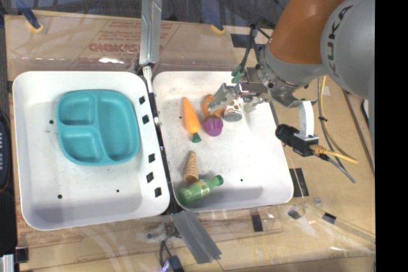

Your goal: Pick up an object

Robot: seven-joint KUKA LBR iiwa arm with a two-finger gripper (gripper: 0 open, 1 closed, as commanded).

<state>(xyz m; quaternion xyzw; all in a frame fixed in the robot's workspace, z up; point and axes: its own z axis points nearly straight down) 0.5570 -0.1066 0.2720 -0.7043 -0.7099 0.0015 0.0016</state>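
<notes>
In the right bin [261, 162] lie a carrot [190, 116], a purple fruit [213, 127], a small orange piece [209, 102], a waffle cone [191, 165] and a green bottle [199, 188]. My gripper [231, 102] hangs over the upper middle of that bin, just right of the orange piece and above the purple fruit. A small white-and-red object [233, 113] sits right at its tip; whether it is held cannot be made out.
The left bin [38, 188] holds a teal divided plate [99, 126]. A metal divider bar [150, 28] stands between the bins at the back. Cables and a black connector [293, 137] hang off the arm's wrist over the right bin's right edge.
</notes>
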